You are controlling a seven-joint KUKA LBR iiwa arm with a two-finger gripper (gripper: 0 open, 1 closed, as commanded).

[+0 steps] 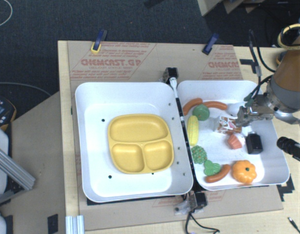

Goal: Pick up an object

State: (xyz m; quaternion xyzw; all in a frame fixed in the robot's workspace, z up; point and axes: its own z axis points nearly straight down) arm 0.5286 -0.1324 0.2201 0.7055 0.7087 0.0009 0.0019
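Landmark: the yellow corn cob (192, 129), lying lengthwise along the left wall of the right bin (281, 165).
Gripper: the gripper (242, 117) hangs over the right bin, well to the right of the corn cob, at the end of the grey arm (286, 89).
Fingers: dark and blurred against the bin floor; cannot tell whether they are spread or pressed together, and nothing shows pinched between them.
Red and white packet (228, 125): right of the corn cob, just beside the gripper's lower left.
Pinkish-red piece (234, 141): right of and a little below the corn cob, near the gripper.
Black block (254, 143): further right, beside the pinkish-red piece.
Green round piece (201, 112): just above and right of the corn cob, touching an orange sausage (206, 104).
Orange pumpkin (244, 171): down and right of the corn cob, near the bin's front wall.
Left bin (86, 130): left of the corn cob; holds a yellow 3-compartment tray (140, 143).
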